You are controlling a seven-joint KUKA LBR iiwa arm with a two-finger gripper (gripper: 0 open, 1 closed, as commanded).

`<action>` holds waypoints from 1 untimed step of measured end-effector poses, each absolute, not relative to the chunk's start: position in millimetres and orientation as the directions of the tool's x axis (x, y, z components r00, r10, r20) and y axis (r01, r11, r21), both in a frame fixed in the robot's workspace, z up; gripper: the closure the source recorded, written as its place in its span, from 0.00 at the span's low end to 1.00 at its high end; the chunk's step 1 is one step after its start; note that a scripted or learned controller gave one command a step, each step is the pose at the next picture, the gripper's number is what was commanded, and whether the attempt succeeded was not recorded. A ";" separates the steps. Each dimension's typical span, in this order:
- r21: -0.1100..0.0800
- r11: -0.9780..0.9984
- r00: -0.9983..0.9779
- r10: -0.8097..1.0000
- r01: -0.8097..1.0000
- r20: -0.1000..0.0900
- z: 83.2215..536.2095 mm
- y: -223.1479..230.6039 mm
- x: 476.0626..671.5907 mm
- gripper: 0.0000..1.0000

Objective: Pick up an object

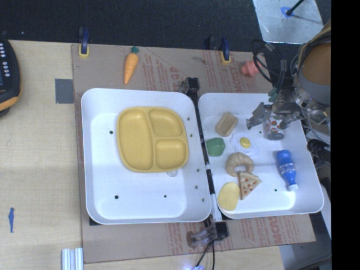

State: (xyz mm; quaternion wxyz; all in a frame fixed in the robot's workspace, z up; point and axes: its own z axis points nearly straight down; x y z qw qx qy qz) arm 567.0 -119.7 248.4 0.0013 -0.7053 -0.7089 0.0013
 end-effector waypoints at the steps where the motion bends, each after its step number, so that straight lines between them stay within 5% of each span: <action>1: -0.011 0.003 -0.003 1.000 1.000 0.000 83.9 -135.3 552.2 0.00</action>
